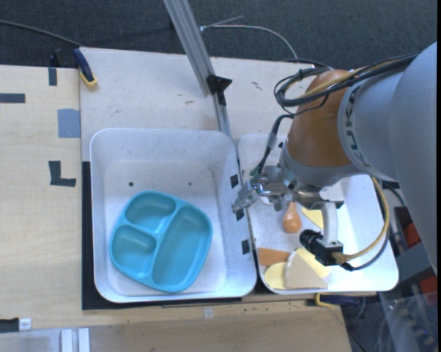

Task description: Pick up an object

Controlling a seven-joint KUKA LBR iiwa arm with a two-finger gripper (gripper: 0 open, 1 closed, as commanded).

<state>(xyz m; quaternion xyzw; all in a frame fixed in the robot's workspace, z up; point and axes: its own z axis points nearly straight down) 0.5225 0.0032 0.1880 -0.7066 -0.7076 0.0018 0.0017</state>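
- A small orange carrot-shaped piece [290,218] stood or lay in the right shallow white bin [374,270], roughly at its middle, its long axis running up and down the view.
- It sat directly beneath the wrist hardware of the gripper [285,191], so close that touching or just apart could not be told; nothing showed it held.
- Whether the gripper's jaws stood spread or pressed together could not be told, since the grey arm with its orange band [319,134] covered them from above.
- Toward the near edge of the same bin lay a pale yellow wedge-shaped piece [302,271], with a flat orange slab [272,256] just to its left; both were a little apart from the carrot piece, on its near side.
- A black cable fitting [319,246] hung between the carrot piece and the wedge.
- The left shallow white bin [107,160] held a blue divided plastic plate [160,240], well apart from the gripper across the bin wall.
- My judgement: the carrot piece was the nearest candidate, lying straight below, so the coming move called for a short descent rather than sideways travel.
- Both bins rested on the light tabletop [30,196].
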